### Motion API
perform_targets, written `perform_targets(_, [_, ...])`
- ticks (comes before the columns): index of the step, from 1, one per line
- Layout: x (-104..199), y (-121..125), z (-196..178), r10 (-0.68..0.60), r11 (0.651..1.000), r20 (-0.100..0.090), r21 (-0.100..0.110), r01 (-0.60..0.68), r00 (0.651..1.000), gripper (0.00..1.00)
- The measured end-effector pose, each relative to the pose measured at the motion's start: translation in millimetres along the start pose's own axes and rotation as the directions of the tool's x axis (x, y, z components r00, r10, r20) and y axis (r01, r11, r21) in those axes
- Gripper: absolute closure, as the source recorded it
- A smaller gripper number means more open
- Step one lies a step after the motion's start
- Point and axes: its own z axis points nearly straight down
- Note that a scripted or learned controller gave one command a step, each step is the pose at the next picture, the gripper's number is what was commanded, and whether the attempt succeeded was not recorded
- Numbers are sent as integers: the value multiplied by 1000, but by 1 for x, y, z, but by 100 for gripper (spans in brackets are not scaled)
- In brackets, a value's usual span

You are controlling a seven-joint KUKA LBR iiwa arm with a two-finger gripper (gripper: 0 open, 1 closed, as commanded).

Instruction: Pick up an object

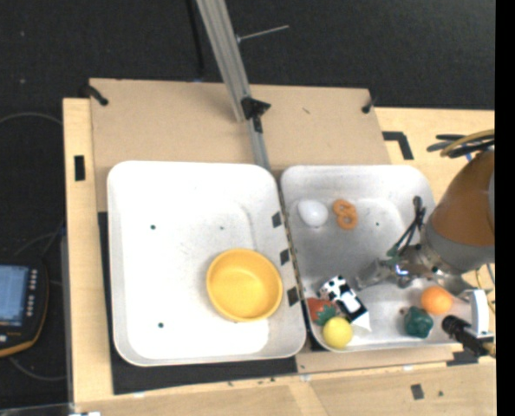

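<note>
The right bin [374,185] holds several small objects. A white egg-shaped piece [312,212] and an orange pretzel-like piece [345,214] lie near its far side. Along the near edge sit a black-and-white object [342,295], a yellow ball [336,332], a small red piece [317,309], a green piece [418,321] and an orange ball [436,300]. My gripper [394,269] hangs low over the middle right of this bin, between the black-and-white object and the orange ball. Whether it touches anything is unclear.
A yellow bowl [244,284] rests upright in the left bin [153,206], near its right wall. The arm's orange band [467,208] covers the right bin's right rim. A grey metal post [227,50] slants up from behind the bins.
</note>
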Motion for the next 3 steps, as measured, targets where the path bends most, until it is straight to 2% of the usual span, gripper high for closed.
perform_targets(1, [-4, 0, -10, 9, 1000, 4, -3, -9, 1000, 100])
perform_targets(2, [-6, -1, -71, 4, 1000, 6, 0, -4, 1000, 100])
perform_targets(3, [-6, 1, -135, 2, 1000, 8, -6, -2, 1000, 100])
